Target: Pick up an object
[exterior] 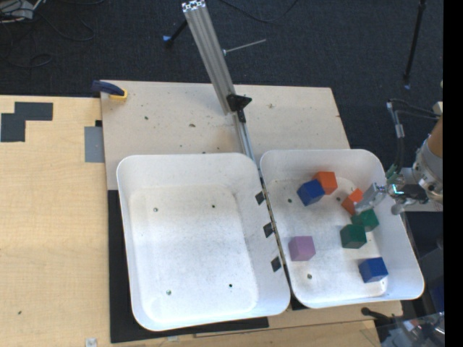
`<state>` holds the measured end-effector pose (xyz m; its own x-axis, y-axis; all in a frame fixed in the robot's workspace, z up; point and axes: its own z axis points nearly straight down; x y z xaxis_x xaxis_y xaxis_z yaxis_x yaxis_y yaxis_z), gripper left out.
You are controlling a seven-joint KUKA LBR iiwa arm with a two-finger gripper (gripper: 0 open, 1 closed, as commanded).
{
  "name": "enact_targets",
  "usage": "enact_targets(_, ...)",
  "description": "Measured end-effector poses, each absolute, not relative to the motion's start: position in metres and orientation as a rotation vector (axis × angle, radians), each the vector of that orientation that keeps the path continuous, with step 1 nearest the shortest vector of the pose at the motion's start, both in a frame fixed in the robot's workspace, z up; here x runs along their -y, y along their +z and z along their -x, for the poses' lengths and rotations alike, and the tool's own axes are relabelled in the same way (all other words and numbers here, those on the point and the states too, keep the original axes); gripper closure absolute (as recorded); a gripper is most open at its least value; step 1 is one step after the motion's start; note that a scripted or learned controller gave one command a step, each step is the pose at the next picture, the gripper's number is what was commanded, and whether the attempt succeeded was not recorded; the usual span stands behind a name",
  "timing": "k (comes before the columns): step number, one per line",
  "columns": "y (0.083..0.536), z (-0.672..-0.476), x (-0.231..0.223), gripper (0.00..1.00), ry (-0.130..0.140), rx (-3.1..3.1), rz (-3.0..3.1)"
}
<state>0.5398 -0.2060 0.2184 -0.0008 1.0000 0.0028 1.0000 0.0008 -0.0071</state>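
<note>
The right bin (394, 284) holds several small blocks. A blue cube (309, 192) and an orange cube (327, 181) touch near the back. A second orange block (351, 201) lies by two green blocks (366, 220) (353, 236). A purple cube (302, 248) and another blue cube (372, 269) sit nearer the front. My gripper (387, 199) hangs over the bin's right rim, just right of the second orange block and above the upper green block. It is open, with nothing between its fingers.
The left bin (130, 194) lies beside the right one, with black clips (266, 228) along the shared wall. A slanted aluminium bar (213, 56) rises behind the bins. The arm (432, 165) enters from the right edge.
</note>
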Motion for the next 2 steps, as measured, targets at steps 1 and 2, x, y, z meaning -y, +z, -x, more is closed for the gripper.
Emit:
enact_targets(1,0.220,-0.541,0.206,0.00,0.002,2.220,2.219)
enact_targets(2,0.171,-0.535,0.197,0.00,0.005,2.217,2.215)
